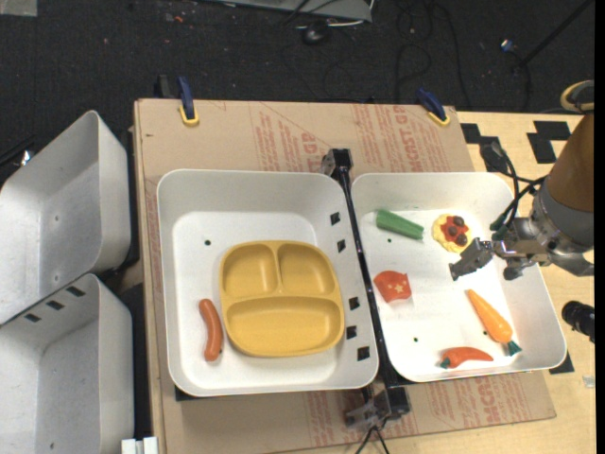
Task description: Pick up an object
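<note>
The arm comes in from the right, and its gripper (pixel 482 256) hangs over the right bin (pixel 534 334); the two dark fingers (pixel 467 262) are spread apart with nothing between them — they sit just near-right of the small pizza toy (pixel 452 232), above bare white floor. In that same bin lie a green pepper piece (pixel 400 223) at the far left, a red tomato-like piece (pixel 393 286) near the dividing wall, a carrot (pixel 491 318) to the right, pointing toward the near rim, and a red chilli (pixel 465 357) at the near edge — all of them apart from the gripper. The left bin (pixel 184 253) holds a yellow compartment tray (pixel 281 298) in its middle; a sausage (pixel 212 329) lies just left of it, lengthwise; both bins rest on a cardboard sheet (pixel 255 126).
</note>
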Action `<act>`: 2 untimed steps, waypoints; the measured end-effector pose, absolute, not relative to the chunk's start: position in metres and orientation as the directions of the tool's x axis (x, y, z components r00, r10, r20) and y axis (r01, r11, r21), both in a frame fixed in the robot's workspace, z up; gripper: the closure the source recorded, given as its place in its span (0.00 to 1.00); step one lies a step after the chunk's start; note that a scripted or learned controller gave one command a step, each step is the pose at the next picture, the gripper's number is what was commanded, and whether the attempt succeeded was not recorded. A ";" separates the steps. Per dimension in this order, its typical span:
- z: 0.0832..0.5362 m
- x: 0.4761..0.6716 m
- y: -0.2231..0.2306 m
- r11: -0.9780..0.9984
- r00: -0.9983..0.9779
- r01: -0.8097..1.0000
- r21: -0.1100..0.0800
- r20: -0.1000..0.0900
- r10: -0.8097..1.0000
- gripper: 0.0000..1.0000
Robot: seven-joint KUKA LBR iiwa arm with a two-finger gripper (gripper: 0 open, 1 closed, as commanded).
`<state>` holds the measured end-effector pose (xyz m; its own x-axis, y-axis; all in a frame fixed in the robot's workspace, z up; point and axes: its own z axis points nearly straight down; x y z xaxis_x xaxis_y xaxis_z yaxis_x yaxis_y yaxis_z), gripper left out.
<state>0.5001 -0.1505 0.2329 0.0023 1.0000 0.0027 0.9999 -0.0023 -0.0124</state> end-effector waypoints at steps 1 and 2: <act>0.238 0.503 -0.150 0.001 -0.001 1.000 -0.001 0.000 1.000 0.00; 0.194 0.498 -0.151 -0.002 0.002 1.000 -0.006 0.002 1.000 0.00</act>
